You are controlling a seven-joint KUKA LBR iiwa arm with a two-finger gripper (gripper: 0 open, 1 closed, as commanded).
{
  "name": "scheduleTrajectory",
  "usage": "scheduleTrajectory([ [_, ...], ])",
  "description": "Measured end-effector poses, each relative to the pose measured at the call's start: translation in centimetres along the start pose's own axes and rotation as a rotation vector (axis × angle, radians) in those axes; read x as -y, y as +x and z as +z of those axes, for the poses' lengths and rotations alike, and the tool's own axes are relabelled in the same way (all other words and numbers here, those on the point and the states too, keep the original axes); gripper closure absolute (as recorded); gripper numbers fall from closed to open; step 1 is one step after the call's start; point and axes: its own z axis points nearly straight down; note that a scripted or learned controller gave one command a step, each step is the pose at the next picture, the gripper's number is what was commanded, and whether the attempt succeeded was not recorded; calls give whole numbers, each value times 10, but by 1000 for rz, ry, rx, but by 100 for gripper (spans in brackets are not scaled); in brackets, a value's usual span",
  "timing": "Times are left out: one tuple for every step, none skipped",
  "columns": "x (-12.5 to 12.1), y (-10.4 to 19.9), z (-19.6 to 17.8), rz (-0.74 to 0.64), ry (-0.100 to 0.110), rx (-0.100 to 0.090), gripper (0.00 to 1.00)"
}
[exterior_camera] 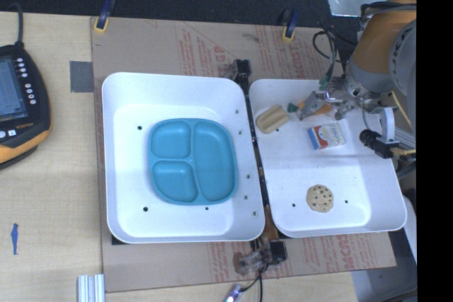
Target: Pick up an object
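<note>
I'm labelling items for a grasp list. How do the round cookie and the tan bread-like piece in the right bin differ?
The round speckled cookie is a flat disc; the tan oblong bread-like piece is longer and plain in colour. The cookie lies near the front of the right white bin, apart from other items; the bread-like piece lies at the back left, beside a small green-and-orange item. Both are light brown and rest on the bin floor.

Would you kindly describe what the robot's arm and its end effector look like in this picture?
The arm is bulky and rounded, grey with an orange band above the wrist. Thin black cables loop beside it. The end effector is a small assembly of metal-grey and dark parts with orange and green touches near its tip, over the right-hand white bin.
</note>
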Motion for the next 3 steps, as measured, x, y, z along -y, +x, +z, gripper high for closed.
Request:
scheduleTrajectory([
  [0,27,-1,-3,2,1,0],
  [0,13,0,-1,-2,1,0],
  [0,-7,0,0,-3,2,0],
])
